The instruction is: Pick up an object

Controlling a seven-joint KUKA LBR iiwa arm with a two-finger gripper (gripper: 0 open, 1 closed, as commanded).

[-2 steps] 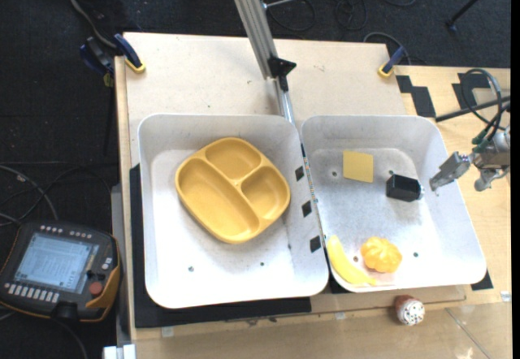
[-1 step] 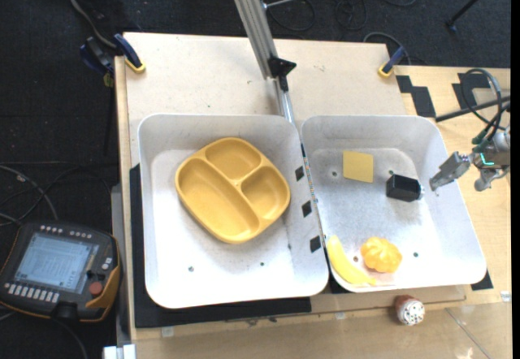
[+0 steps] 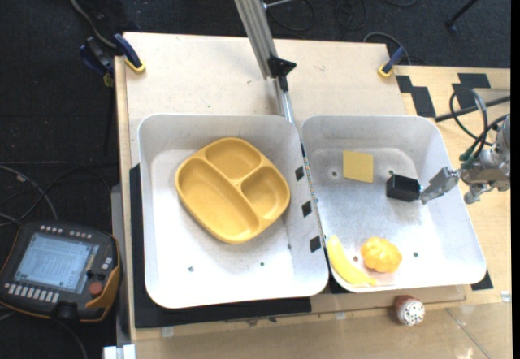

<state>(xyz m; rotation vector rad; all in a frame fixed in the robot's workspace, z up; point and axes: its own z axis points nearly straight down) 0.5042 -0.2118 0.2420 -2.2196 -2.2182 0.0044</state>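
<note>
- At the right edge of the frame, the grey metal two-finger gripper [image 3: 445,182] reaches in over the right rim of the right shallow white bin [image 3: 455,156]; whether it is spread or pressed together I cannot tell from here.
- Just to its left, a small black block [image 3: 402,188] lies on the bin floor, very close to the gripper tip; contact is unclear.
- Further left sits a flat pale-yellow square pad [image 3: 358,166].
- Toward the lower edge of that bin are a lumpy yellow-orange toy fruit [image 3: 381,254] and a yellow banana-shaped piece [image 3: 344,264], close together.
- The left shallow white bin [image 3: 162,268] holds a yellow plastic divided plate [image 3: 233,188] with three compartments.
- Both bins rest on a pale wooden bench [image 3: 203,73], with a small white speckled ball [image 3: 410,311] near the lower right.
- A slanted metal pole [image 3: 250,8] rises at upper centre.
- A grey handheld control pendant [image 3: 57,268] lies on the dark floor, lower left.
</note>
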